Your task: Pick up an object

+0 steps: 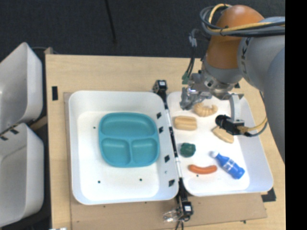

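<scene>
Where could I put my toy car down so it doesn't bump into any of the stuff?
Best spot: the left bin, on the white floor around the teal tray, mostly below it and to its left. The right bin is crowded: bread roll, green toy, sausage, blue bottle, and the gripper near its top. Its bottom-right corner is bare.

Hidden and cut off
The end effector (pixel 190 98) is too small to read; the arm (pixel 261 47) behind it runs off the right edge.
</scene>
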Robot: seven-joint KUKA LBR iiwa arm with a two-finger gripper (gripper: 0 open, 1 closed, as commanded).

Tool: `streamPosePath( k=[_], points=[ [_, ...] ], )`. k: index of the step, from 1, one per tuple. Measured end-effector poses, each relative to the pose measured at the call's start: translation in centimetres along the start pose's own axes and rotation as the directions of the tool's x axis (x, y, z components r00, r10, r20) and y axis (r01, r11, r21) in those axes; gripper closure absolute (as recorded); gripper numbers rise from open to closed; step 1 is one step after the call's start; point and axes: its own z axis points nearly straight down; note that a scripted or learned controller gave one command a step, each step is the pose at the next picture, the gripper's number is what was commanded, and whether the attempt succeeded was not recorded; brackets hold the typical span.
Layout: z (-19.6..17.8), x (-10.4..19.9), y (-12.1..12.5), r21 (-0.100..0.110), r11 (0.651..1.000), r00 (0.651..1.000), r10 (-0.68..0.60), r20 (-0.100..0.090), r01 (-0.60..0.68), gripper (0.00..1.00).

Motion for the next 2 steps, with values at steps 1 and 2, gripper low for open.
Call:
streamPosePath(
  k=[1,2],
  points=[
    [-0.4,5.9,1.5,-0.003,1.000,1.000,-0.002,-0.001,0.002,1.00],
    [-1.1,10.6,2.2,-0.002,1.000,1.000,-0.002,-0.001,0.002,1.00]
  ],
)
